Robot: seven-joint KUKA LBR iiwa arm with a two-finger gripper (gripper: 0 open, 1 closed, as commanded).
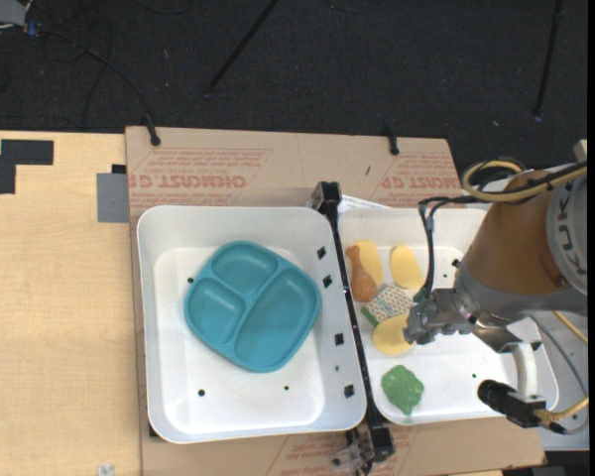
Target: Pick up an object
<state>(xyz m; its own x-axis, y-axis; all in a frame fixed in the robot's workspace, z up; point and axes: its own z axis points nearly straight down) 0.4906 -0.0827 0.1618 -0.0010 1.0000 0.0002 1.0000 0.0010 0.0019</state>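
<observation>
Yellow disc (391, 337) under gripper (417, 327); gripper state cannot tell. Centre over disc, descend straight, avoid checkered packet (385, 306).

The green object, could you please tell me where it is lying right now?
The green object lies in the right bin, near its front edge, just below the round yellow piece and the gripper, and apart from both.

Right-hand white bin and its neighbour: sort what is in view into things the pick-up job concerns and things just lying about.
Job in hand:
- two-finger gripper, low in the right-hand white bin
- round yellow piece at its tip
- checked packet
- orange carrot-shaped toy
- yellow oval toy
- green leafy toy

Lying about:
- teal divided plate in the left-hand white bin
</observation>
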